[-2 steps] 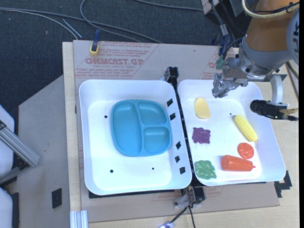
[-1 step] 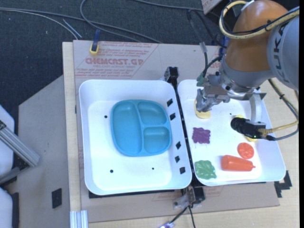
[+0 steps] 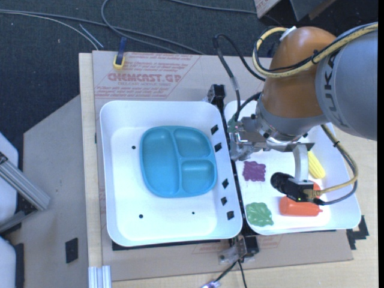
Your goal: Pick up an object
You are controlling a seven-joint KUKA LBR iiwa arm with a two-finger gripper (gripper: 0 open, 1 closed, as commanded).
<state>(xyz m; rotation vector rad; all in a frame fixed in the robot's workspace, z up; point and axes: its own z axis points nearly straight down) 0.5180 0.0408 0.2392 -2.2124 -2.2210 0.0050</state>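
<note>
My gripper (image 3: 239, 144) hangs low over the left side of the right bin (image 3: 343, 221), close to the wall shared with the left bin. Just right of and below it lies a purple toy (image 3: 254, 171). A green leafy toy (image 3: 259, 214) lies near the bin's front edge, with an orange carrot-like toy (image 3: 297, 208) to its right. A yellow corn-like piece (image 3: 315, 167) lies further right, partly hidden by the arm. I see nothing held between the fingers.
The left bin (image 3: 120, 179) holds a blue divided plate (image 3: 178, 160). The big orange and grey arm (image 3: 300, 83) covers the back of the right bin. Cables run across the bench behind the bins.
</note>
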